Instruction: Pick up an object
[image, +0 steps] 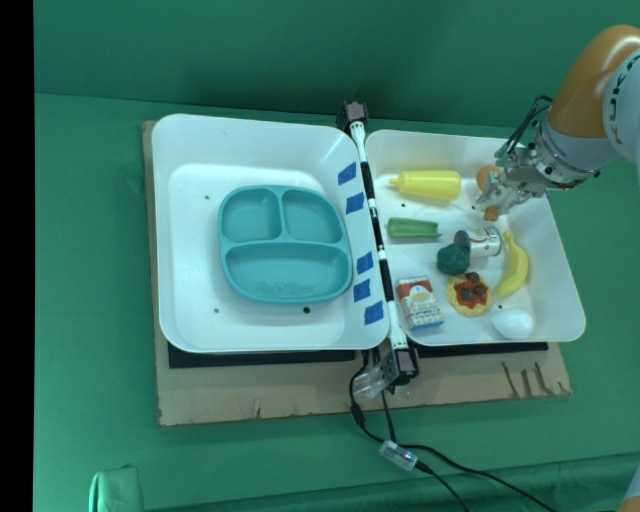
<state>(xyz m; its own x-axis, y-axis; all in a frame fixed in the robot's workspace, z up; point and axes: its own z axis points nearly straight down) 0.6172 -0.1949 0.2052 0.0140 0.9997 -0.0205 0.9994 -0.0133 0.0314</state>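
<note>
Two shallow white bins sit side by side on a brown cardboard sheet (300, 400). The left bin (180, 200) holds a teal three-compartment plastic plate (285, 245). In the right bin (560, 290), a yellow squeeze bottle (428, 184) lies at the back with a green pepper (413, 229) in front of it. A small juice carton (420, 303) lies nearest the front, beside a round pizza toy (469, 294); a yellow banana (515, 265) lies right of the pizza toy and a white egg (513, 323) at the front right.

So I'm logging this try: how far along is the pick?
Early. Done: the gripper has reached the right bin, near the orange ball. In hand: nothing visibly held. Left: grasping and lifting; the yellow bottle, banana and egg all lie in the bin, and the teal plate sits in the left bin.
</note>
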